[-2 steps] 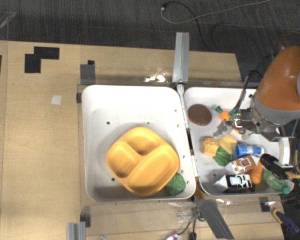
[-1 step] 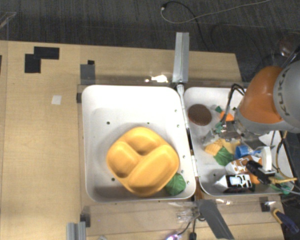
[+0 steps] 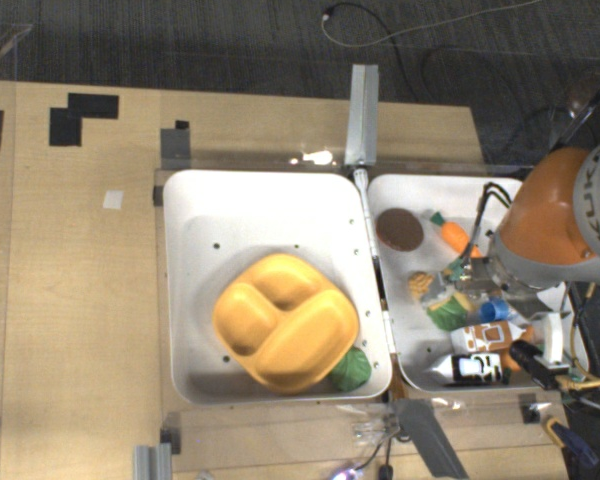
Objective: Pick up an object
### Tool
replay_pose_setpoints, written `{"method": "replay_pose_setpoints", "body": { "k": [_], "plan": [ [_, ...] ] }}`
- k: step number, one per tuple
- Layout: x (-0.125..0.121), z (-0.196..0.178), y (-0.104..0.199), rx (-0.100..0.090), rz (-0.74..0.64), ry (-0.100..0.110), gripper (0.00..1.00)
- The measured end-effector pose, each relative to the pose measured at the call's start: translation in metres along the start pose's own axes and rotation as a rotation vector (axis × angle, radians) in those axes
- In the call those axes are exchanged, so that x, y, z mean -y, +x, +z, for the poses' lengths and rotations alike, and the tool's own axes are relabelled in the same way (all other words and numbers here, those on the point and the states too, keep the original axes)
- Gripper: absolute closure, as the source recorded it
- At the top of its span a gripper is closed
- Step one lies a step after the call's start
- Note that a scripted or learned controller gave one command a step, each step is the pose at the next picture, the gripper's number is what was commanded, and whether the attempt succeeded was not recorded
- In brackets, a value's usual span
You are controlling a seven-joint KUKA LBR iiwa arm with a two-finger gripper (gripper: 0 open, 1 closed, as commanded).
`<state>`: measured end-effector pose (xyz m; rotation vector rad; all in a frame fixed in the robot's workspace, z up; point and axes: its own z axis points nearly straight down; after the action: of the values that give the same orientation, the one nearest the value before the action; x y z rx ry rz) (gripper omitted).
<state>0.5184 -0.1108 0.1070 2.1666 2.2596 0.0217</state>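
Observation:
The right bin (image 3: pixel 412 358) holds several small objects: a brown disc (image 3: pixel 400 230), an orange carrot-like piece (image 3: pixel 453 236), a tan crinkled piece (image 3: pixel 421 285), a green piece (image 3: pixel 447 315), a blue piece (image 3: pixel 494 310) and a black and white box (image 3: pixel 478 368). The arm's orange band (image 3: pixel 542 213) hangs over the bin's right half. My gripper (image 3: pixel 472 284) is low among the cluster, just above the green and blue pieces. The wrist hides how it meets them.
The left bin (image 3: pixel 195 218) holds a large yellow moulded object (image 3: pixel 285 321) with a green lump (image 3: pixel 352 370) tucked at its lower right. A metal post (image 3: pixel 361 118) stands behind the divider between the bins. Cables lie at the far right.

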Motion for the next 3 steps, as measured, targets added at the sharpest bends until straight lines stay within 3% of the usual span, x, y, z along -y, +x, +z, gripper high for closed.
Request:
{"method": "replay_pose_setpoints", "body": {
  "k": [1, 2, 3],
  "plan": [
    [0.002, 0.012, 0.004, -0.001, 0.066, -0.014, 0.00],
    [0.006, 0.015, -0.001, 0.005, 0.073, -0.006, 0.00],
    [0.003, 0.003, 0.000, 0.004, 0.070, -0.011, 1.00]
  ]
}}
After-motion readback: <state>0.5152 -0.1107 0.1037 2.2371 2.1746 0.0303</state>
